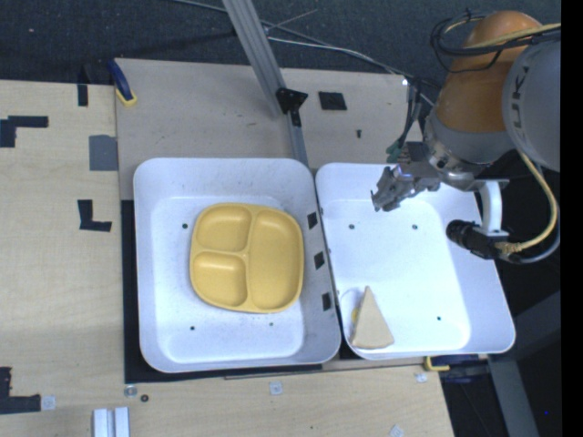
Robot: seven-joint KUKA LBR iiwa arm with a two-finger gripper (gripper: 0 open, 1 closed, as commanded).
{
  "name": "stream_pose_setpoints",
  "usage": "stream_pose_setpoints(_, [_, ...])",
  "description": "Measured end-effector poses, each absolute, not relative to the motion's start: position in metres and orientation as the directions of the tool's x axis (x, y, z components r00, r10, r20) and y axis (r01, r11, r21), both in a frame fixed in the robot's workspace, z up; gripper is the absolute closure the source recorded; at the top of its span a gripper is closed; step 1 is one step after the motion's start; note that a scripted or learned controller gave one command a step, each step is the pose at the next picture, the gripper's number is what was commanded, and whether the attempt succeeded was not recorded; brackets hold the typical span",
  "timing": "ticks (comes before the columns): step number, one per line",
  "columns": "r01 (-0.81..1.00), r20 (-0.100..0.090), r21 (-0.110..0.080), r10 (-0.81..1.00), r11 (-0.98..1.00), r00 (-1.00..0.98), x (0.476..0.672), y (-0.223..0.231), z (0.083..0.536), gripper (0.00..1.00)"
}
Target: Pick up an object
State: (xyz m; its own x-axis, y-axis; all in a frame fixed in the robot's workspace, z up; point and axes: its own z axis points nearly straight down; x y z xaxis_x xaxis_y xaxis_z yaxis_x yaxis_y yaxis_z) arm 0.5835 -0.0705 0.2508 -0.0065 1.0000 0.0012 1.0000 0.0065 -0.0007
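claw (390, 196) over right bin's (474, 335) far edge, grip state unclear | wedge (369, 320) at near-left corner, well apart | arm lettering partly cut off, unreadable

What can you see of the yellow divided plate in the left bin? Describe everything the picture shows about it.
The yellow divided plate is a rounded-square dish that looks like smooth plastic, moulded into three compartments: two smaller ones on the left, one longer one on the right. It lies flat, right way up and slightly rotated, near the middle of the left bin, resting on the bin's floor. Nothing sits in it, and nothing else touches it.
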Motion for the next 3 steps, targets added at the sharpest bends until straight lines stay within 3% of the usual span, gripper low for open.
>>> stream_pose_setpoints(2, [1.0, 0.002, -0.001, 1.0, 0.007, -0.007, 0.607, 0.038, 0.242, 1.0])
stream_pose_setpoints(3, [1.0, 0.001, -0.001, 1.0, 0.006, -0.006, 0.629, 0.086, 0.241, 1.0])
